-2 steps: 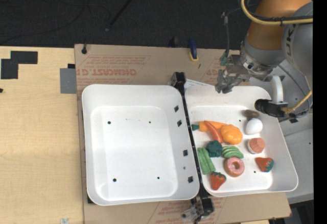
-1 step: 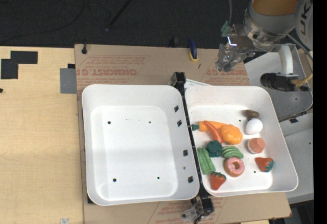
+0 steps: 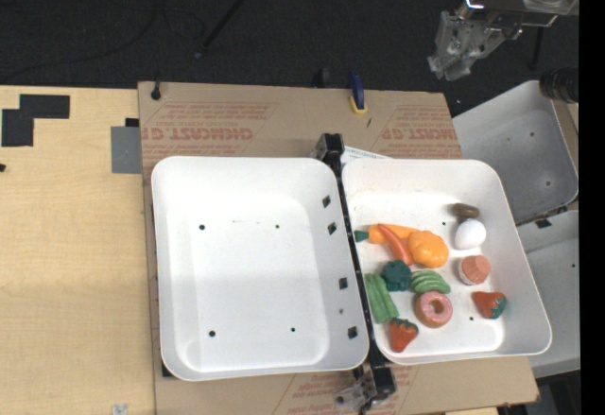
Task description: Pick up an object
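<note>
The right bin [image 3: 492, 179] holds several toy foods: an orange carrot [image 3: 393, 234], an orange fruit [image 3: 429, 250], a white egg [image 3: 470, 234], a brown piece [image 3: 464, 211], a pink slice [image 3: 475, 269], two strawberries [image 3: 490, 304] [image 3: 404, 335], a donut [image 3: 435, 310], broccoli [image 3: 395, 275], a cucumber slice [image 3: 430, 282] and a green pod [image 3: 381, 298]. My gripper [image 3: 456, 57] hangs high at the upper right, beyond the bins' far edge and well above the bench. I see nothing between its fingers.
The left bin [image 3: 241, 267] sits beside the right one on a cardboard sheet [image 3: 255, 125]. A black clip strip [image 3: 340, 243] joins the bins. A grey plate [image 3: 525, 144] lies to the right. A small blue and yellow item [image 3: 357, 94] stands at the cardboard's far edge.
</note>
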You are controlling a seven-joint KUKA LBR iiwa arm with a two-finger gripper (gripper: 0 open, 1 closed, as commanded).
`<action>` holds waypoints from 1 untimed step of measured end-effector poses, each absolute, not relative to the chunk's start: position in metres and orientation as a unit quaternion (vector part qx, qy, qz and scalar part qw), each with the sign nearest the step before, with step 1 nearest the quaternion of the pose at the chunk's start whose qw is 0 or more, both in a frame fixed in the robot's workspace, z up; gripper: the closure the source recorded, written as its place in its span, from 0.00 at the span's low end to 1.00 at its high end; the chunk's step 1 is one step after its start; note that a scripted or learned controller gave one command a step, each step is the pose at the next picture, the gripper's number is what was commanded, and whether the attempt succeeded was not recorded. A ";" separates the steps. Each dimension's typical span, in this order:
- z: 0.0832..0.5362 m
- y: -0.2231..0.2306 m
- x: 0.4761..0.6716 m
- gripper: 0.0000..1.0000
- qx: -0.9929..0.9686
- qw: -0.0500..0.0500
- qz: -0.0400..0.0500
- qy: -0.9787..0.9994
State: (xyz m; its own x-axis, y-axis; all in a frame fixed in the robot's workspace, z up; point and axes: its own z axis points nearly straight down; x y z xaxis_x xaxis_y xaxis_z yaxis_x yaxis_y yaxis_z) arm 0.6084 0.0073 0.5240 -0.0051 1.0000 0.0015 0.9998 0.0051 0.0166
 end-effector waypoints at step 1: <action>0.538 0.139 0.613 1.00 0.702 -0.002 0.001 0.712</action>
